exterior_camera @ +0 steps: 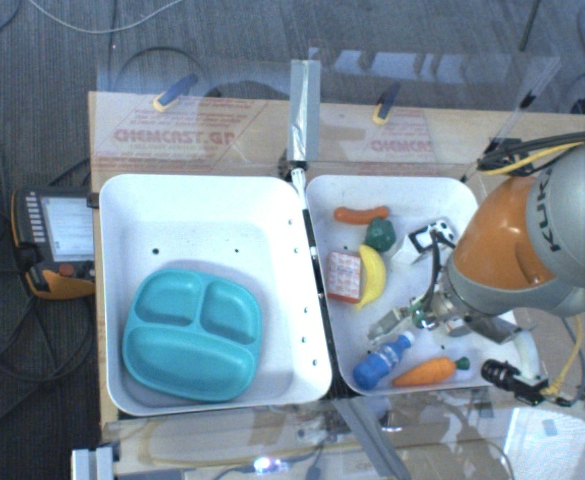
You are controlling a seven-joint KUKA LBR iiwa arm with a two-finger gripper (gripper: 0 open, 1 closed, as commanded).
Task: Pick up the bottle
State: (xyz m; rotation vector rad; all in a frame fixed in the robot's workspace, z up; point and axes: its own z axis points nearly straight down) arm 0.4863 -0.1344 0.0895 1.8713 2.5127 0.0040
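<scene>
White right bin (pixel 462 193), lower middle of frame: blue bottle (pixel 381 362) lies flat, long axis diagonal, cap toward upper right, base toward lower left, carrot (pixel 427 371) just beside. Gripper (pixel 404 318) hovers just above it, fingers apart, holding nothing. Suggest closing across the body, clear of the carrot.

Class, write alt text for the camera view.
The arm's hand hangs just above a blue bottle in the right bin, among a carrot and banana. The left bin holds a teal tray.
</scene>
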